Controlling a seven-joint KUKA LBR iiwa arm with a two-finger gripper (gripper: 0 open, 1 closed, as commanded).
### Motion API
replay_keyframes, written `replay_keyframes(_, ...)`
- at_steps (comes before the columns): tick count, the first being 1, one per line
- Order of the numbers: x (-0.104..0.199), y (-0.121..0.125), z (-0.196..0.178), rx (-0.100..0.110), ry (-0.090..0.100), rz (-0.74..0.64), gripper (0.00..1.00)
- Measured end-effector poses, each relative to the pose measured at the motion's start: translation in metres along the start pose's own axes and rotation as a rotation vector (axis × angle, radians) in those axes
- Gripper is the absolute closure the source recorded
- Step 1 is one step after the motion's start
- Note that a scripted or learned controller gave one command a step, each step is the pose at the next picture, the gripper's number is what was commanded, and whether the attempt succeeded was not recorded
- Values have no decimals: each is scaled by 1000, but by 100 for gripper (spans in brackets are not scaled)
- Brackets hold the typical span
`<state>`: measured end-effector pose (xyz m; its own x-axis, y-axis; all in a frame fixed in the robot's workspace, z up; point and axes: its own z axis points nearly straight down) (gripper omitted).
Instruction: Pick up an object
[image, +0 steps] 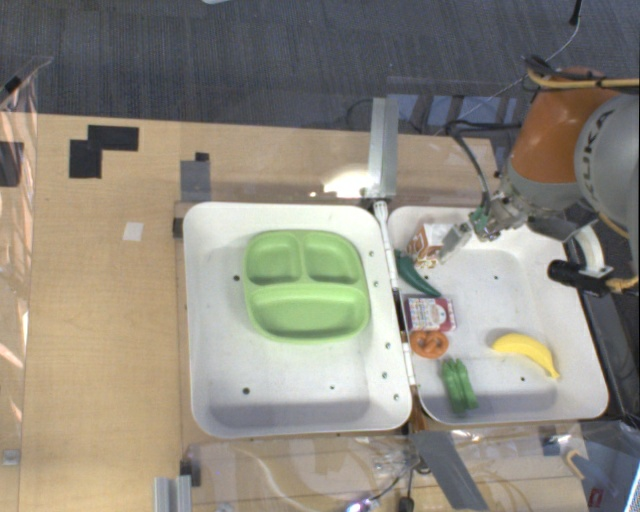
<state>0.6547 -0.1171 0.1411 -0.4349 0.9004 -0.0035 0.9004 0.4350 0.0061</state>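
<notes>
The right bin (570, 300) holds several small items. A brown and white packet (424, 241) lies at its back left corner, with a dark green piece (415, 276) just in front of it. Further forward along the left wall lie a pink packet (431, 314), an orange ring-shaped item (431, 344) and a green vegetable (459, 386). A yellow banana (526, 352) rests toward the front right. My gripper (452, 241) reaches down from the right and sits low at the back of this bin, right beside the brown and white packet. Nothing visibly hangs from it.
The left bin (215, 330) bears a green divided plate (305, 284) in its middle. A metal divider post (384, 150) stands behind the seam between the bins. The grey arm with its orange band (550, 140) looms over the right bin's back right corner.
</notes>
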Motion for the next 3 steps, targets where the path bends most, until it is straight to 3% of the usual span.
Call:
replay_keyframes(1, 14, 16, 50, 11, 1, -16, 0)
replay_keyframes(3, 23, 4, 51, -6, -5, -51, 0)
